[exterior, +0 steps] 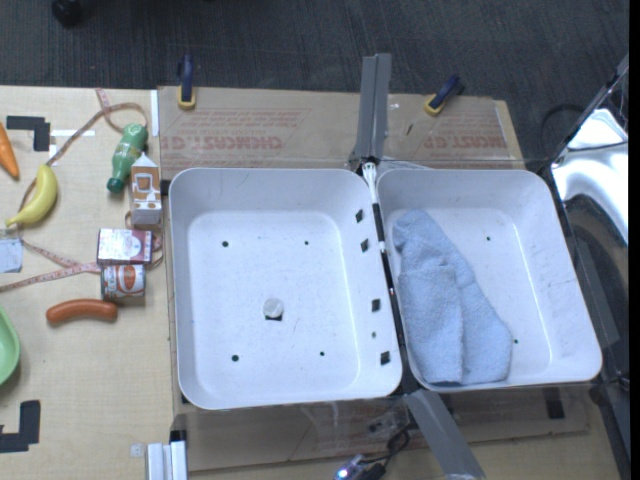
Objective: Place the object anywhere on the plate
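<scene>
Against right bin's (540,193) left wall, towel (448,303).

Two shallow white bins side by side: the left bin (200,268) holds a small round pale object (273,310) (low centre); the right bin (540,268) holds a crumpled light-blue towel (447,303).
</scene>
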### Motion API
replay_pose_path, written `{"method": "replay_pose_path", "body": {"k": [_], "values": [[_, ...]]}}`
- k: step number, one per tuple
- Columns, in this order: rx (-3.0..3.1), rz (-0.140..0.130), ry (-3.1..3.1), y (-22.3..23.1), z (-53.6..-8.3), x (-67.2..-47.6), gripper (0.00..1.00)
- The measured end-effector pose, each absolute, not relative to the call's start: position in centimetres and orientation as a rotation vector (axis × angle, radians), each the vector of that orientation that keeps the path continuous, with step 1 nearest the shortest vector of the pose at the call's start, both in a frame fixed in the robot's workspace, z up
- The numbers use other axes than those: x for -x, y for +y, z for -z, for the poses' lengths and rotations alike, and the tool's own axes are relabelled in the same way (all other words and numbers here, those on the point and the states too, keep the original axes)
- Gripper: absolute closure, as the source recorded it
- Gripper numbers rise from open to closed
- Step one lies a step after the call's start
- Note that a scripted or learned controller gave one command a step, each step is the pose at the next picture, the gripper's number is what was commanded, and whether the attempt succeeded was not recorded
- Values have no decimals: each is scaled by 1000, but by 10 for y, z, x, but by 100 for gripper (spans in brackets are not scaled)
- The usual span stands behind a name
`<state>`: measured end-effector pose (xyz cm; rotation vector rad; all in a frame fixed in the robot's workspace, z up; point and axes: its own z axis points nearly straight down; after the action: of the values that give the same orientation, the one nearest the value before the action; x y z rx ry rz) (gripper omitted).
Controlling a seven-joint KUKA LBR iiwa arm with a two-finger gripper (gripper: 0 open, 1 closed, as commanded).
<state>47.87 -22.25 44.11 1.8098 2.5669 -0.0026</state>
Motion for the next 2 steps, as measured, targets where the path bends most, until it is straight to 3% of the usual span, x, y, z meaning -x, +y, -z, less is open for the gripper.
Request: {"method": "replay_pose_path", "body": {"k": [1, 2], "values": [[-1758, 2, 2606, -222, -279, -478, 100], [-1330, 2, 2843, -222, -388, -479, 100]]}}
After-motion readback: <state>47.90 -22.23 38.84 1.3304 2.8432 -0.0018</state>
